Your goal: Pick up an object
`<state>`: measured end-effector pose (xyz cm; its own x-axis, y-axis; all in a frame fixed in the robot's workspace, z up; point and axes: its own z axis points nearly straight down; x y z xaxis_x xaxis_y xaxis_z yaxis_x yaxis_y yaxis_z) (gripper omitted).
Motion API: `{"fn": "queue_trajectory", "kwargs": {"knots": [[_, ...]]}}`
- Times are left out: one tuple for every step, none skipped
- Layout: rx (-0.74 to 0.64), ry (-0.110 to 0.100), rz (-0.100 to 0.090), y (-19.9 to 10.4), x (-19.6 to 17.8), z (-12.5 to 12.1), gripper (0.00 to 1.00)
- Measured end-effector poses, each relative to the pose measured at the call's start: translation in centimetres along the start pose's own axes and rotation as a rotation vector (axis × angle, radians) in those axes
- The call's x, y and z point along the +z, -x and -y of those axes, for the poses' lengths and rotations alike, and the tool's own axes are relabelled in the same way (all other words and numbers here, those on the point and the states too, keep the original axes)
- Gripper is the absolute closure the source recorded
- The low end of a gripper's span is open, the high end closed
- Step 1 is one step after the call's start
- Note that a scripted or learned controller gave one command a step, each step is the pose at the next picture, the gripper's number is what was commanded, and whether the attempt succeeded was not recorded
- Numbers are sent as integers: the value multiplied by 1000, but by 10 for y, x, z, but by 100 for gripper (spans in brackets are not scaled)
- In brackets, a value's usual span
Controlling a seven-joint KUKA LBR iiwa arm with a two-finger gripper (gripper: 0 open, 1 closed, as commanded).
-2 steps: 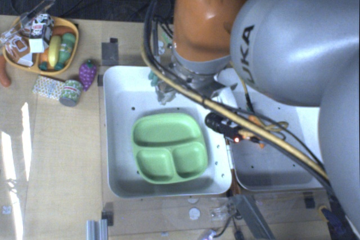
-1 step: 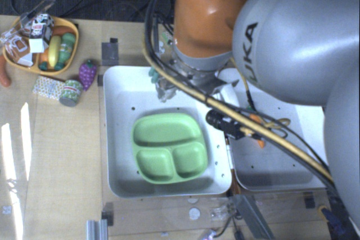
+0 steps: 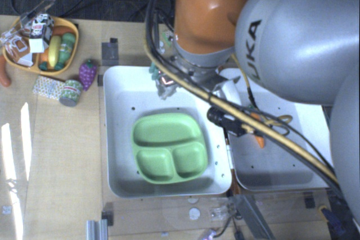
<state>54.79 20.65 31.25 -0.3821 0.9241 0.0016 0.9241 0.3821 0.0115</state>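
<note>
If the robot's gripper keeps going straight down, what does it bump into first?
Probably the bare floor of the left bin, just behind the green tray. The gripper hangs over that spot, though height is hard to judge.

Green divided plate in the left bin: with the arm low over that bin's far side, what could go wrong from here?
1. The green divided plate lies flat and wide, so a grasp may slip off its rim.
2. The gripper hangs near the left bin's far wall, so it may close on nothing.
3. Cables trail across both bins and could snag.
</note>
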Motion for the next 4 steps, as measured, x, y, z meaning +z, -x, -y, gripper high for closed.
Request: {"fn": "queue_trajectory", "kwargs": {"knots": [[-654,-9,-2,-30,22,44,100],[-654,-4,-2,-31,11,42,100],[-654,1,-1,-31,1,41,100],[-654,6,-1,-32,-10,39,100]]}}
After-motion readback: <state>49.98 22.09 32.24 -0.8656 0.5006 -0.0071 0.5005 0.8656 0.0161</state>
